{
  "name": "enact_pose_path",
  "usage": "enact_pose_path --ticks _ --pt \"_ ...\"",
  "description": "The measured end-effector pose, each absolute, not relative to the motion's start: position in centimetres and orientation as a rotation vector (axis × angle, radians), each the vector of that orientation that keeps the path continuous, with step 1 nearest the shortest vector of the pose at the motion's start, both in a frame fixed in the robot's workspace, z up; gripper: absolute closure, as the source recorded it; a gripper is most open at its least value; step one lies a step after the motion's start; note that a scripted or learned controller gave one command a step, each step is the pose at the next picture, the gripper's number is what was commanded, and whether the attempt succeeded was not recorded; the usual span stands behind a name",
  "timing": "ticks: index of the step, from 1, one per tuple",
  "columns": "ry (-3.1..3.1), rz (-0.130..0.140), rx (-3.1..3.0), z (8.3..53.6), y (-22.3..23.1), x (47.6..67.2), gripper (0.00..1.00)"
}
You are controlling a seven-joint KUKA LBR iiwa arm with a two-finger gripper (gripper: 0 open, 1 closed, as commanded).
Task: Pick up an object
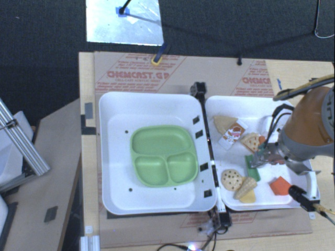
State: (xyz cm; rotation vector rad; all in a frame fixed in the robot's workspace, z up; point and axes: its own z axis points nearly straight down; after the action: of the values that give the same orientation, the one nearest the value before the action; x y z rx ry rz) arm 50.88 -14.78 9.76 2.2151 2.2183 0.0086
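The left bin [112, 140] holds a green divided plate [164, 155]. The right bin [264, 104] holds small toy foods, and the arm [310, 124] reaches over its right part. The gripper [260, 158] is low above a green piece [252, 167], near the middle of this bin; I cannot tell how the jaws stand. The piece looks light, stiff and flat, probably smooth plastic, so it is best held across its narrow sides. Beside it lie a cookie [230, 179] and an orange block [280, 186].

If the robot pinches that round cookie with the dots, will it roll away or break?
The cookie lies flat on the floor of the right bin, so it probably won't roll. It looks thin, which may make it hard to grip from above. It resembles hard plastic toy food, so it likely won't crumble, but might slide.
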Motion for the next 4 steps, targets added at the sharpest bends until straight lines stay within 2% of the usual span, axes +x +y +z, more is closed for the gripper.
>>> enact_pose_path --ticks 1,2,3,4 --pt "2.221 0.004 2.215 14.2 -15.4 50.9 1.00" --pt "2.221 0.005 2.212 20.6 -15.7 51.2 1.00" --pt "2.223 0.004 2.213 22.6 -15.7 51.3 1.00" --pt "2.228 0.005 2.210 21.7 -13.1 55.5 1.00"
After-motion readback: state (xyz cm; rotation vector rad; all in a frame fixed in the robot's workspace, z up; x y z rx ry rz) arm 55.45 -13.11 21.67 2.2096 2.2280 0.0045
